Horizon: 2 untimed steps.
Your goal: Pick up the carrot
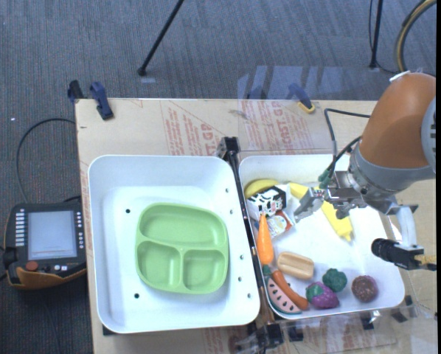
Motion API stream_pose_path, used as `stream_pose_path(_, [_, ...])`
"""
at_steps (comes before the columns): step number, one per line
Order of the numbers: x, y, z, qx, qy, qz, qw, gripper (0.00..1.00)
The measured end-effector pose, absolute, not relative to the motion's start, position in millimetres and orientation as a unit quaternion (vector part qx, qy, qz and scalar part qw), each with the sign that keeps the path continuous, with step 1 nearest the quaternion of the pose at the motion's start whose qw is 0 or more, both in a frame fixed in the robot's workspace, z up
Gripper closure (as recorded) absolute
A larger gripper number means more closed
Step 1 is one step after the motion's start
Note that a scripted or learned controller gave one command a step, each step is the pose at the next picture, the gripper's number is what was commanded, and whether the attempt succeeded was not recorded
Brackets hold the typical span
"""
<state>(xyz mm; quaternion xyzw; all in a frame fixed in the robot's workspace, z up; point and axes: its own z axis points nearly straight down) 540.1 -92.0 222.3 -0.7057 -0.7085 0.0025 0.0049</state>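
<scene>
A dark grey carpet [95,43] covers the floor of the room, with thin black stand legs [165,28] crossing it at the top. On it stands the bench [176,124], topped with brown printed board and carrying blue clamps [100,98] at its far left corner. A handheld control pendant [47,243] with a pale screen lies on the carpet to the bench's left, its cable looping away behind it.

Two shallow white bins sit side by side on the bench. The left bin [110,198] holds a light green divided plate [182,248] with three compartments. The right bin [386,286] holds a scatter of toy foods.

The arm [397,135], grey with a broad orange band, reaches in from the right over the right bin. Its gripper [331,198] hangs above the bin's middle, over a yellow banana [340,223]; whether it is apart or closed cannot be told.

The carrot [265,243] lies at the left edge of the right bin, just beside the dividing wall. It is orange, slim and tapered, lying lengthwise front to back. Below it rest a second orange piece [288,288] and a watermelon slice [283,301]. Just right of it lies a tan bread roll [295,265]. Along the near wall lie purple grapes [321,295], green broccoli [335,279] and a dark brown round item [365,287].
</scene>
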Motion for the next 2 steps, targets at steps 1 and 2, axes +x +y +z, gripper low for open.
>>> stream_pose_path(1, [498.2, -10.6, 183.1, -0.741, -0.671, 0.0046, 0.008, 0.00])
stream_pose_path(2, [550.6, -40.4, 185.3, -0.809, -0.588, 0.0033, 0.004, 0.00])
